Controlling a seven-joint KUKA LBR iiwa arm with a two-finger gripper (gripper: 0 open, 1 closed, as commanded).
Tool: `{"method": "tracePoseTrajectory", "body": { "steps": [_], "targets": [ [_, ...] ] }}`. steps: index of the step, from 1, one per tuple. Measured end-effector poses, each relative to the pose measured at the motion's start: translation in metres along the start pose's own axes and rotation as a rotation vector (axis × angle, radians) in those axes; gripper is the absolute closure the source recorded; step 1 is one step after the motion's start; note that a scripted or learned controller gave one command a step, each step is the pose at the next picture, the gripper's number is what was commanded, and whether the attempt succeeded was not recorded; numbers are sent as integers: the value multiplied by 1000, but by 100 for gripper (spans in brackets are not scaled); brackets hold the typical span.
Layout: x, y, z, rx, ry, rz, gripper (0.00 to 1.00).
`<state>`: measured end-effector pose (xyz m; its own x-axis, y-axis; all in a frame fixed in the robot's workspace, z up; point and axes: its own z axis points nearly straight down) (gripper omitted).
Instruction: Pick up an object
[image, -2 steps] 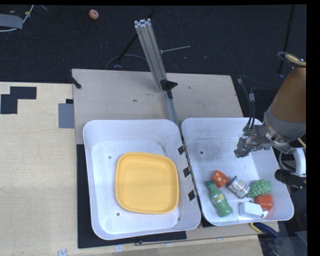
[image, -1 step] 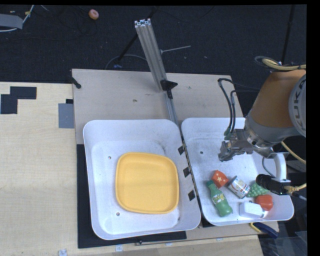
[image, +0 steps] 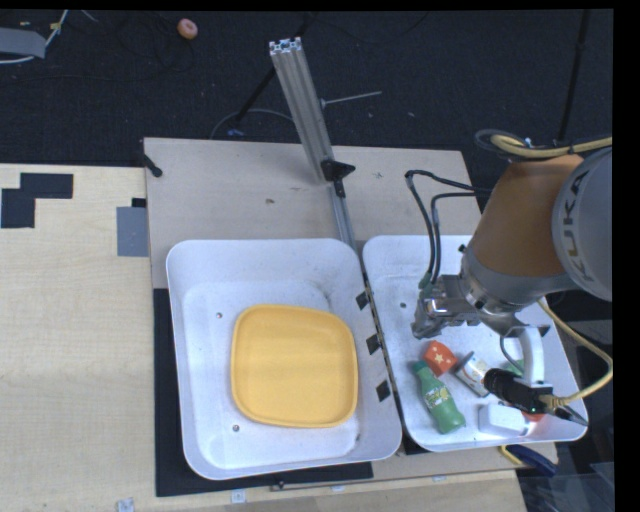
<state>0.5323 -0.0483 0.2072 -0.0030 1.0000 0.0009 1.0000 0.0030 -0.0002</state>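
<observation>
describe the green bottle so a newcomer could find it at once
Look in the right white bin, near its front-left corner. The green bottle lies on its side there, just below the gripper. It is the bin's sole green item; the small piece beside it is red-orange.

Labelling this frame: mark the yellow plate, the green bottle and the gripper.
yellow plate (image: 294, 364), camera view, plate's middle.
green bottle (image: 439, 400), camera view, bottle's body.
gripper (image: 432, 318), camera view, at its fingertips.

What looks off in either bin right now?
Nothing spilled or broken. The yellow plate lies flat in the left bin. The green bottle lies on its side among small items in the right bin, beside the gripper.
</observation>
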Motion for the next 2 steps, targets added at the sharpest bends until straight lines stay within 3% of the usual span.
{"method": "tracePoseTrajectory", "body": {
  "steps": [2],
  "targets": [
    [103,-35,-15,1,0,0,100]
  ]
}}
